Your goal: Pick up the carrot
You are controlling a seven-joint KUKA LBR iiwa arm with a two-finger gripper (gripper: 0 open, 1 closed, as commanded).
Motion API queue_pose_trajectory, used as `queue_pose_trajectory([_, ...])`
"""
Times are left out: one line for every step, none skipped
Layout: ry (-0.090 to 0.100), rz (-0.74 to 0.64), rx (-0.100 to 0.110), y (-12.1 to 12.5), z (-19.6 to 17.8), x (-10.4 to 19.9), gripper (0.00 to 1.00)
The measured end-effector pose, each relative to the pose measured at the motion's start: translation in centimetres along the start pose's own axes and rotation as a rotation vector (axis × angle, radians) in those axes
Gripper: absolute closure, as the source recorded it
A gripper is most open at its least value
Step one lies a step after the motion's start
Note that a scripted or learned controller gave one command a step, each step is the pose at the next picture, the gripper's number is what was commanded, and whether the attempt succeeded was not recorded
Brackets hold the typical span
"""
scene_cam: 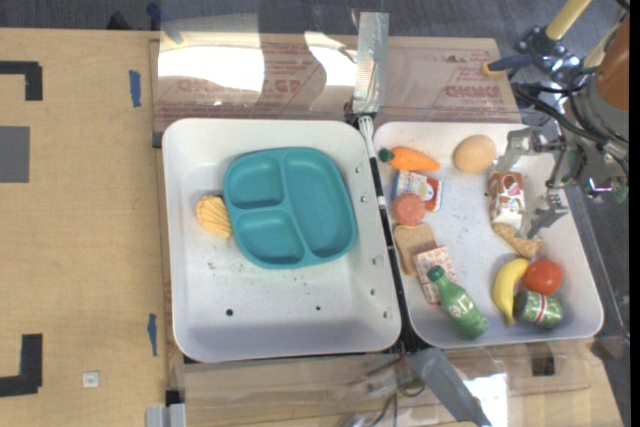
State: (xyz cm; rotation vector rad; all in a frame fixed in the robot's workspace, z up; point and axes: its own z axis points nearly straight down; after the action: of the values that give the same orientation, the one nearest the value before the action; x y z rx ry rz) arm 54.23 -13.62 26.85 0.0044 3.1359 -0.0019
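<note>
Camera view: carrot [413, 158] unobstructed.

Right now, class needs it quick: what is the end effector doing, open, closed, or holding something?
End effector: open, holding nothing, above the right bin; the carrot lies apart from it at that bin's far left corner.

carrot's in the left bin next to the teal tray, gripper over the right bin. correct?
Not quite. The camera view shows the carrot in the right bin, at its far left corner, not beside the teal tray. The gripper is over the right bin, as stated.
</note>
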Motion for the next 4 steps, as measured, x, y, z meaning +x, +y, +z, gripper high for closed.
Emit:
queue_pose_trajectory([0.003, -0.713, -0.003, -0.1, 16.4, 5.0, 0.0])
queue_pose_trajectory([-0.007, -0.505, 0.001, -1.4, 9.0, -3.7, 0.0])
queue_pose_trajectory([-0.006, -0.555, -0.006, 7.2, 8.0, -12.6, 0.0])
queue_pose_trajectory([-0.001, -0.666, -0.004, 11.5, 8.2, -11.9, 0.0])
